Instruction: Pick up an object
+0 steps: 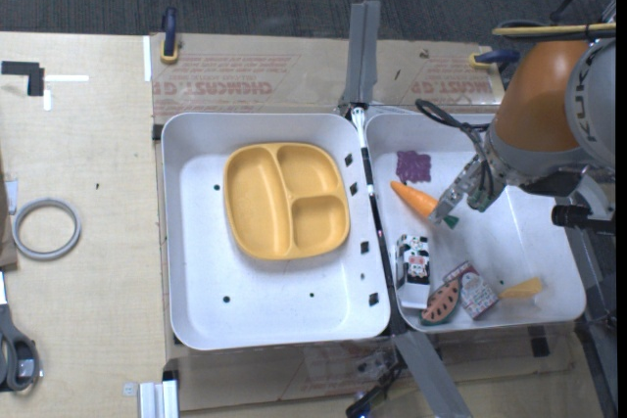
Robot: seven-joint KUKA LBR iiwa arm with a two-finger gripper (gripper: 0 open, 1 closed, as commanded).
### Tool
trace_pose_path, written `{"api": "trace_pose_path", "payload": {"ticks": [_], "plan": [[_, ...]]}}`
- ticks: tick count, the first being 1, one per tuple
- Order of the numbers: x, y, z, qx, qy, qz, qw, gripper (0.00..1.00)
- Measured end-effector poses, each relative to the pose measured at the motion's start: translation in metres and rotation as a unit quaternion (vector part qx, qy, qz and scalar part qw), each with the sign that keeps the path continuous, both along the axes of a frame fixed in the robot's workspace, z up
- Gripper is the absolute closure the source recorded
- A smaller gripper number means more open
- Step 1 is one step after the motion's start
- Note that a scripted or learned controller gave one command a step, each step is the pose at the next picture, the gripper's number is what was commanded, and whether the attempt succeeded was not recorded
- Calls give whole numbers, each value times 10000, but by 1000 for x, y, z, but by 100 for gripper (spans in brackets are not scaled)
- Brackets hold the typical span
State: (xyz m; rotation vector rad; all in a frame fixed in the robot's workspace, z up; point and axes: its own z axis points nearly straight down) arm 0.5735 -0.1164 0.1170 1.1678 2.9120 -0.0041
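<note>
My gripper (pixel 451 208) hangs over the right bin (pixel 549 255), its fingertips just right of an orange carrot (pixel 416 200) that lies near the bin's left wall. The fingers point down and left, with nothing seen between them. A purple grape bunch (pixel 413 166) lies behind the carrot. Toward the front of that bin sit a black-and-white milk carton (pixel 414 260), a watermelon slice (pixel 443 300), a small pink-and-white packet (pixel 477 294) and a yellow piece (pixel 522 288).
The left bin (pixel 191 240) holds a yellow divided plate (pixel 287 201). A grey divider bar (pixel 362 54) runs between the bins at the back. A roll of tape (pixel 44 228) lies on the bench at left.
</note>
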Motion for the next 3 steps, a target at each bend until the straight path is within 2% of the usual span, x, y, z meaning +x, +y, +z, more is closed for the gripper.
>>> {"api": "trace_pose_path", "payload": {"ticks": [1, 2, 3], "plan": [[-5, 86, 75, 15, 9, -433, 9991, 100], [-59, 80, 77, 13, 20, -184, 9998, 100], [-59, 54, 167, 11, 8, -396, 9992, 100]]}}
